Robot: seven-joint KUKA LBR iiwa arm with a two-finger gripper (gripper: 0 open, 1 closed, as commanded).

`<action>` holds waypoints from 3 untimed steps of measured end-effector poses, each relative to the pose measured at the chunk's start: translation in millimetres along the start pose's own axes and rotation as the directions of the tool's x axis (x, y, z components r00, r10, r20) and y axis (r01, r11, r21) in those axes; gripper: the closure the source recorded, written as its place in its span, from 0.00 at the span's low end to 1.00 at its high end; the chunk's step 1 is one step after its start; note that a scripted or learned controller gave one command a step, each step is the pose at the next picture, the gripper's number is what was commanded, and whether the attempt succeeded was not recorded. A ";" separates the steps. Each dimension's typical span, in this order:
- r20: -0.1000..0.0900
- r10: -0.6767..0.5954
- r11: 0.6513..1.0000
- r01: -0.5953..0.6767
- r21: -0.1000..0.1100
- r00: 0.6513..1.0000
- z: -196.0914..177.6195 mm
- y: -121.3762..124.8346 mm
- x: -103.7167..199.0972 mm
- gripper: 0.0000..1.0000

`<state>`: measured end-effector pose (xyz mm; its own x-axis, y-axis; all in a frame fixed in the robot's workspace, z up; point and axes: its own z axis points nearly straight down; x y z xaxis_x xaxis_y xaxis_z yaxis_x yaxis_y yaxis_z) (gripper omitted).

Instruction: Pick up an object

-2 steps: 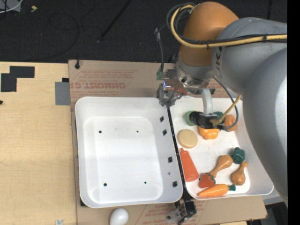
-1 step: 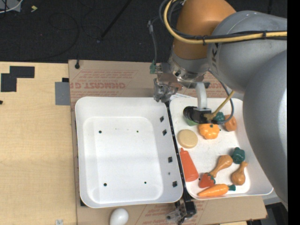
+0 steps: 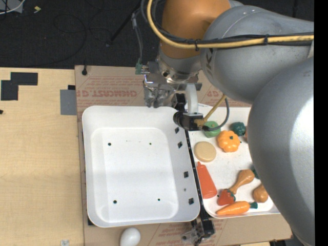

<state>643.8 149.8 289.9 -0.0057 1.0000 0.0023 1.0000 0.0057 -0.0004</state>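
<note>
My gripper (image 3: 171, 104) hangs over the far end of the divider between the two bins, under the orange-banded wrist. In the right bin (image 3: 225, 165), just right of the gripper, lies a green piece (image 3: 211, 130). Near it are an orange pumpkin (image 3: 228, 141), a dark green item (image 3: 238, 128) and a beige disc (image 3: 205, 151). Further forward lie a red-orange wedge (image 3: 206, 181), a drumstick (image 3: 241, 180), a red pepper (image 3: 225, 197), a carrot (image 3: 235, 208) and a brown piece (image 3: 260, 192). I see nothing held.
The left bin (image 3: 92, 163) sits beside the right one, with black clips along their shared wall. A white egg (image 3: 130, 236) lies on the bench in front of the left bin. The big grey arm covers the right bin's far right part.
</note>
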 end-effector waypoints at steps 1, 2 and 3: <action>0.000 0.000 1.000 0.000 -0.001 1.000 -30.6 0.4 63.2 1.00; 0.000 0.000 1.000 0.000 -0.010 1.000 -150.1 0.4 55.0 1.00; 0.001 -0.001 1.000 0.001 -0.005 1.000 -220.6 -0.1 47.6 1.00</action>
<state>643.5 196.9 510.6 -0.0065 1.0000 0.0012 1.0000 0.0065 0.0043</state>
